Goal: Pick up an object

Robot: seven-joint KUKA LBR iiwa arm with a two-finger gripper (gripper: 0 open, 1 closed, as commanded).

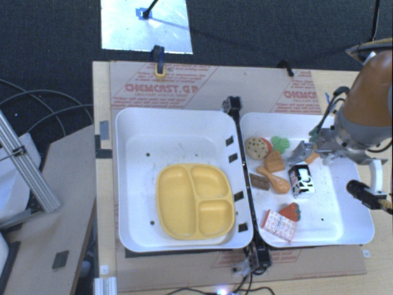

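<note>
The right bin (344, 226) holds several small toys. A round cookie (257, 146) and a green piece (280, 144) lie at its back left. Beside them are a tan wedge (274, 162), a brown bar (258, 182) and an orange drumstick shape (276, 181). A black-and-white patterned carton (301, 180) stands near the middle. A red strawberry (290, 211) and a white-and-red packet (279, 225) lie at the front. My gripper (305, 150) hangs low over the bin's middle, just behind the carton and right of the tan wedge. Nothing shows as held.
The left bin (135, 140) bears a yellow divided plate (195, 200). A black divider clip strip (241, 165) runs between the bins. The arm's grey and orange body (368, 103) covers the right bin's back right corner.
</note>
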